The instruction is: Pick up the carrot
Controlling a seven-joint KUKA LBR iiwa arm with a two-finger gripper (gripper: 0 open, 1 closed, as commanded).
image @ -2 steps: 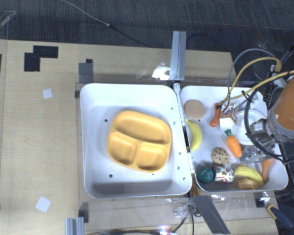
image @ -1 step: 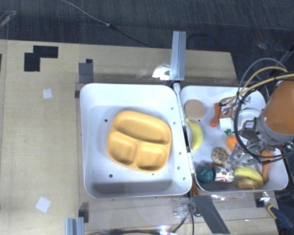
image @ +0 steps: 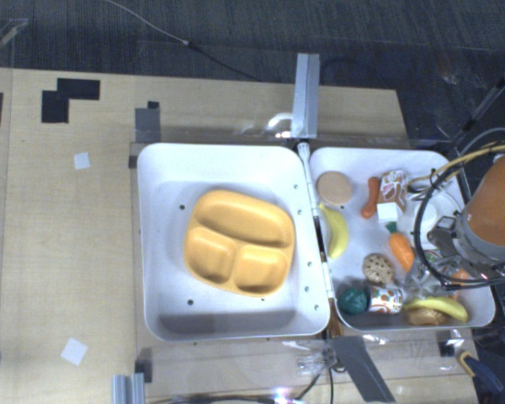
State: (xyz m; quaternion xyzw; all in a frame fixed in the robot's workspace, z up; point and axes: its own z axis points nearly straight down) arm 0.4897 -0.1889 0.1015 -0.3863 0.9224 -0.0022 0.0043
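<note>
The carrot [image: 401,251] is short and orange and lies in the middle of the right bin [image: 429,154], pointing toward the front. The arm's orange band [image: 497,209] and cable-wrapped wrist hang over the bin's right side. My gripper [image: 440,257] sits under that wrist, just right of the carrot and largely hidden by cables. I see nothing held in it.
The right bin also holds a round tan bun [image: 334,188], a banana [image: 337,232], a red sausage [image: 371,197], a small box [image: 393,189], a cookie [image: 378,268], a teal item [image: 353,299], a can [image: 387,301] and a second banana [image: 438,310]. A yellow compartment tray [image: 238,241] lies in the left bin [image: 164,310].
</note>
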